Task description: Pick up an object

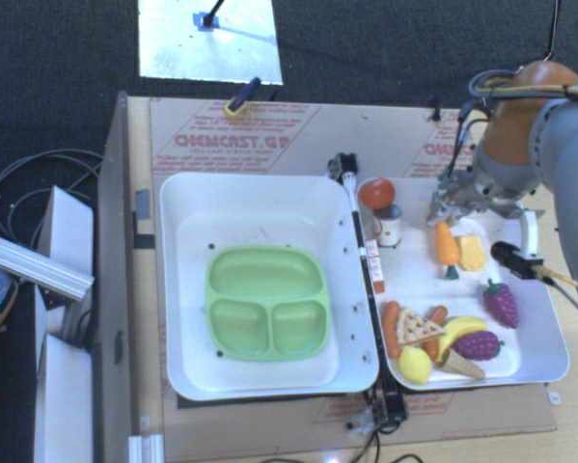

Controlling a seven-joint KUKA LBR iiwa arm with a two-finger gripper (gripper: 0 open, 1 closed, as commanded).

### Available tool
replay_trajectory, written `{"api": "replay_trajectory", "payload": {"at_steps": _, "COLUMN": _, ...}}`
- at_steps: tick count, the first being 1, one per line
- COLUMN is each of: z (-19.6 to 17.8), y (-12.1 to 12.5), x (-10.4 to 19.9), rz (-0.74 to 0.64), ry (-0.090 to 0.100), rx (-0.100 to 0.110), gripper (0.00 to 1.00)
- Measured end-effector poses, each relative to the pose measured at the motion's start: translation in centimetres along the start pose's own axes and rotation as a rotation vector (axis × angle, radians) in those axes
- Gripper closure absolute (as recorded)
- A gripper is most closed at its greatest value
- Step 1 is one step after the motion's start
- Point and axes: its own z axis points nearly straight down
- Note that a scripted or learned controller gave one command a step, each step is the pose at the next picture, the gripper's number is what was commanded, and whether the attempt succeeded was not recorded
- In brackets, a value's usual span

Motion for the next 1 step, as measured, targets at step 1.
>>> {"api": "replay_trajectory", "payload": {"at_steps": 1, "z": -9.04, "y": -5.06, "x": 12.20, "rz": -0.001, "ry": 0.004, "rx": -0.001, "gripper": 1.00}}
